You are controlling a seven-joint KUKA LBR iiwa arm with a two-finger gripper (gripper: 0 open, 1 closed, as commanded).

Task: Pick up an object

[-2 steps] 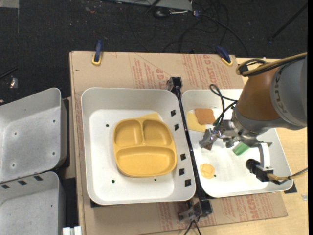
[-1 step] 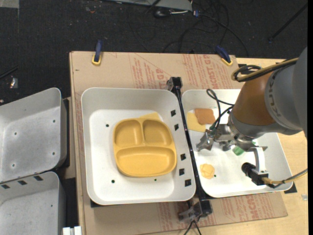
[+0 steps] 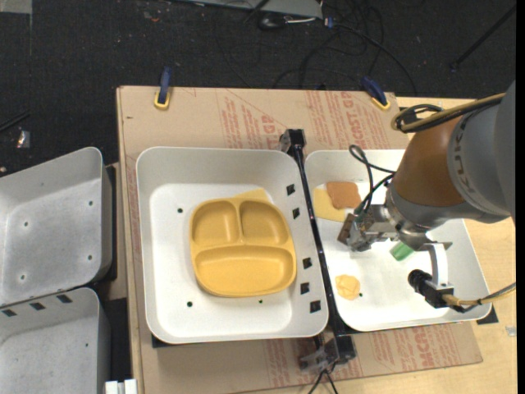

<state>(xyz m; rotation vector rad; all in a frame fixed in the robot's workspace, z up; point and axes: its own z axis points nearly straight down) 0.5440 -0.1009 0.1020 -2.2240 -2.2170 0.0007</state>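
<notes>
Two white bins [image 3: 156,220], one yellow divided plate [image 3: 243,249], four small items [image 3: 348,286].

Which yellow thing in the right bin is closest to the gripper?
The pale yellow flat piece beside the gripper, under an orange-brown block; the small round yellow piece lies farther.

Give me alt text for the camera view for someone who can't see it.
A grey robot arm with an orange band reaches from the right into the right white bin, its gripper low beside an orange-brown block on a pale yellow piece, with a small green item and a yellow lump nearby. The left white bin holds a yellow divided plate.
</notes>
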